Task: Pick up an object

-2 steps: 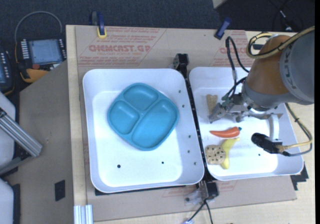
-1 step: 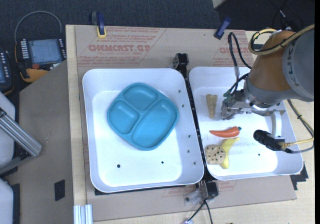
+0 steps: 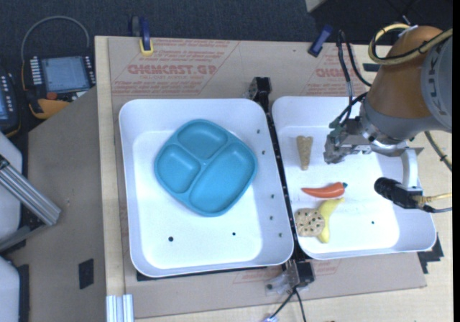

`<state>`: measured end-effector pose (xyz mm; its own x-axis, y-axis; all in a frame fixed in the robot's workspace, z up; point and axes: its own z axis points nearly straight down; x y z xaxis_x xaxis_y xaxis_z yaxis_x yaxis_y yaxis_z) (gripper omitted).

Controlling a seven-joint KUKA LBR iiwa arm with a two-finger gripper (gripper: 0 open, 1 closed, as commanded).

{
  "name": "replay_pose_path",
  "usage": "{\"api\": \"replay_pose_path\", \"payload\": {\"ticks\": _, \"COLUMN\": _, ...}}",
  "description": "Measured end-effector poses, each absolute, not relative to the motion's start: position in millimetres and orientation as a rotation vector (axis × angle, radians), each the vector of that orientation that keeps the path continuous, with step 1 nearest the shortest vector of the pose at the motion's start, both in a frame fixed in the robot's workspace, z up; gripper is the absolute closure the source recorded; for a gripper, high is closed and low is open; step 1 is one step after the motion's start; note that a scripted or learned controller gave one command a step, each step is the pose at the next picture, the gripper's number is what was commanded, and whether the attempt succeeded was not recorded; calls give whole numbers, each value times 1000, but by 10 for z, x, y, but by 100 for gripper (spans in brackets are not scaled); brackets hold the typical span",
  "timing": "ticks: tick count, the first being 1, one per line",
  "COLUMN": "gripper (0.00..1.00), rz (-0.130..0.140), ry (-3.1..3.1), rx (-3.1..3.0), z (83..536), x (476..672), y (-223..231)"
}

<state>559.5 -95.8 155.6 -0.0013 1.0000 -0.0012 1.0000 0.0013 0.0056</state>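
1. Grey gripper (image 3: 336, 149) hovers in the right bin (image 3: 410, 238), centre-right of frame; whether its jaws are apart, I cannot tell.
2. Tan cone (image 3: 305, 151) lies just left; red chilli (image 3: 323, 190), banana (image 3: 327, 216) and cracker (image 3: 310, 222) sit below.
3. Descending here risks closing on bare floor.

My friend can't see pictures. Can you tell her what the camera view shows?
A grey and orange robot arm holds its end effector above the right white bin, which holds a tan cone-shaped toy, a red chili pepper, a yellow banana and a speckled cookie. The left white bin holds a blue divided plate.
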Motion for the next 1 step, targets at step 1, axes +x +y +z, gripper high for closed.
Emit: {"api": "replay_pose_path", "payload": {"ticks": 1, "gripper": 100, "rz": 6, "ry": 2217, "rx": 2216, "z": 2147, "x": 5595, "y": -1052}}
